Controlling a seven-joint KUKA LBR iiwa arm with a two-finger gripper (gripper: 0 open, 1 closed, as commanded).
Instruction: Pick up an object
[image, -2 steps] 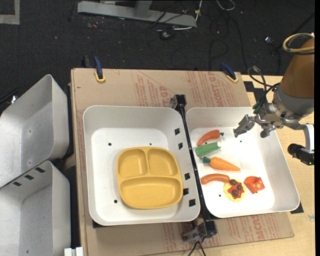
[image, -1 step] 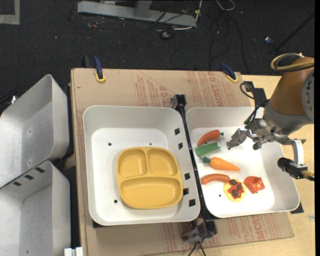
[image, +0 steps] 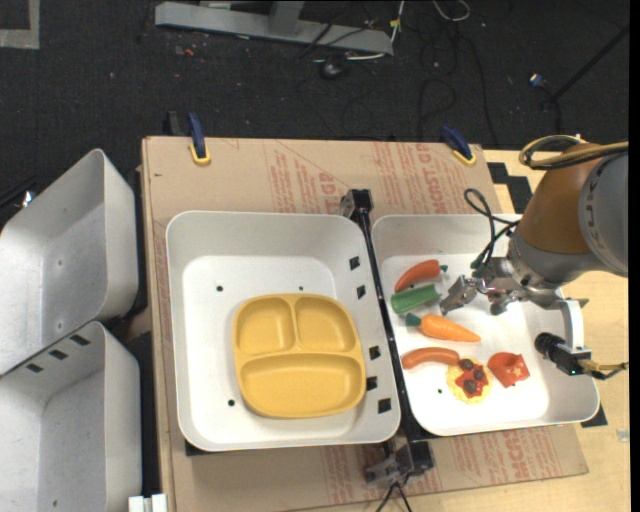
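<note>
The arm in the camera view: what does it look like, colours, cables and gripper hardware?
The arm is a thick rounded body, grey on its outer side with a broad orange band toward the wrist. A yellow cable loops over its top edge, and thin black cables trail off the wrist. The gripper is a small cluster of dark grey and silver metal parts. A white bracket carries a black fitting below it.

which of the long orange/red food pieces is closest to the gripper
The orange carrot, lying just below the gripper. The red sausage lies further down, and the red-orange piece further left.
</note>
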